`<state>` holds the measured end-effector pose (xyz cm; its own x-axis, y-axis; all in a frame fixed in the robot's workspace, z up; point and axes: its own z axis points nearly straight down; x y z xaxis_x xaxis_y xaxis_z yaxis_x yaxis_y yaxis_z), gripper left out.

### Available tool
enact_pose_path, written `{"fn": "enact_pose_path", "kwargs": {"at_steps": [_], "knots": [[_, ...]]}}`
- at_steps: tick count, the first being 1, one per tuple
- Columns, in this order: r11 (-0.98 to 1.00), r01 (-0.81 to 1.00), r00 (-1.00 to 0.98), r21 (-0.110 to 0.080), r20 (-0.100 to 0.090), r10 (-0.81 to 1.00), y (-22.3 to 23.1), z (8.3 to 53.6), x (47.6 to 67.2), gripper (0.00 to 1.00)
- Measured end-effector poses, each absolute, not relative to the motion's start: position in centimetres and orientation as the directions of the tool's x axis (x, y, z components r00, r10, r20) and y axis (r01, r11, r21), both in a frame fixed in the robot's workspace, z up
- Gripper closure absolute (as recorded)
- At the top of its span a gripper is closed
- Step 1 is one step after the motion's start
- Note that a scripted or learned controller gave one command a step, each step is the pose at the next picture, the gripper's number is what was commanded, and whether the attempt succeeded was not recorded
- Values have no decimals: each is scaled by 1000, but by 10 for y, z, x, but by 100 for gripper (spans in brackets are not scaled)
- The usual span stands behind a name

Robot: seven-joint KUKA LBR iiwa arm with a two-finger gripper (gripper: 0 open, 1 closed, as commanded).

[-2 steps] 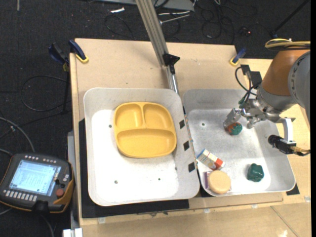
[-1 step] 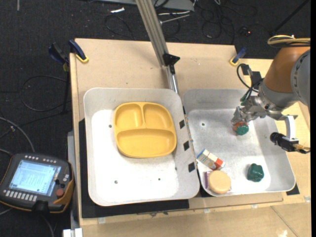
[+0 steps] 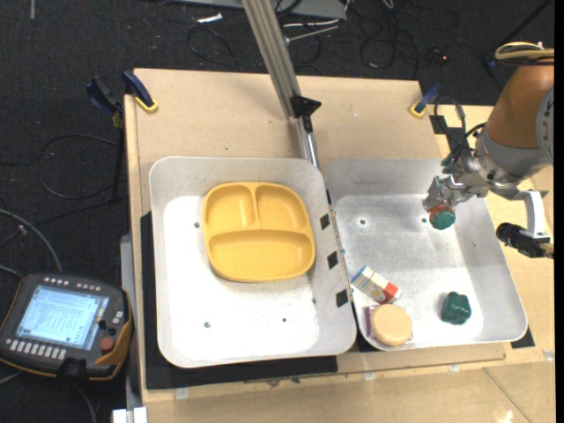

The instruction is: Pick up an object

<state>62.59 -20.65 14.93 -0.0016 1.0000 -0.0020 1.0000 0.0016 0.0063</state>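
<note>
Where the gripper (image 3: 438, 203) hangs: over the far part of the right bin (image 3: 493, 236), at the end of the grey arm (image 3: 520, 122) reaching in from the right.
Grip: cannot tell whether released or clenched, the tool being small and dark against the bin floor.
Teal ball (image 3: 442, 219): directly at the tip of the gripper, touching it or just under it; cannot tell whether grasped or lying on the bin floor.
Small carton (image 3: 374, 283): white with orange and red, lying tilted near the left wall of the right bin, towards the near side.
Tan round piece (image 3: 391, 323): just beside the carton, at the near left corner of the right bin.
Dark green lump (image 3: 456, 307): near the front rim of the right bin, well apart from the teal ball.
Left bin (image 3: 176, 236): bearing a yellow divided plate (image 3: 259, 231), flat, in its far half.
Bench (image 3: 211, 113): pale board under both bins, with blue and yellow clamps at the far left (image 3: 141, 91) and far right (image 3: 425, 101) corners.
Metal post (image 3: 273, 42): slanting down from the top to the gap between the bins.
Handheld control panel (image 3: 62, 324): on the dark floor left of the bench, screen lit.
</note>
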Motion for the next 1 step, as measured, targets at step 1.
{"fn": "enact_pose_path", "kwargs": {"at_steps": [1], "knots": [[3,1000,-3,9,-3,1000,-209,213,632,100]]}}
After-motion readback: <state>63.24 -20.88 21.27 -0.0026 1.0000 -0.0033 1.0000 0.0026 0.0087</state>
